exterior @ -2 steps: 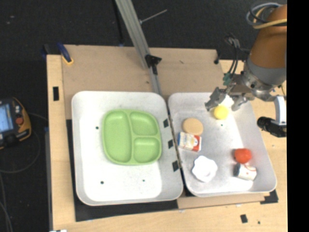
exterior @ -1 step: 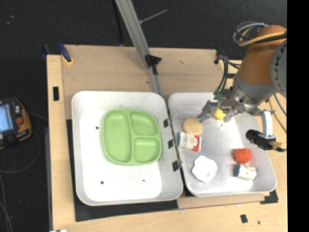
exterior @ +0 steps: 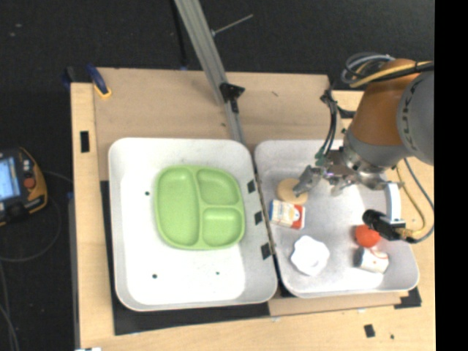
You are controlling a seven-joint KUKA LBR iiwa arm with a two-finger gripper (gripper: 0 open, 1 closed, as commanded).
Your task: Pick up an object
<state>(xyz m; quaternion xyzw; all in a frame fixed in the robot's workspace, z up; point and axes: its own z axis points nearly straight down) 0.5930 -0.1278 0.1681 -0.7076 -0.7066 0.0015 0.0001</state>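
My gripper [exterior: 323, 183] hangs over the upper middle of the right bin [exterior: 409, 269], fingers spread and nothing between them. Its left finger [exterior: 306, 182] is right beside a tan round object [exterior: 286, 191]. Just below that lies a small white and red carton [exterior: 287, 214]. A white cup-like object [exterior: 309, 256] sits nearer the front of the bin. An orange-red ball [exterior: 365, 235] and a white block with red marks [exterior: 371, 261] lie at the right of the bin.
The left bin [exterior: 131, 269] holds a green divided plate [exterior: 199, 207]. A grey metal bar [exterior: 208, 50] slants down from the top to the gap between the bins. Bare bin floor shows between the carton and the ball.
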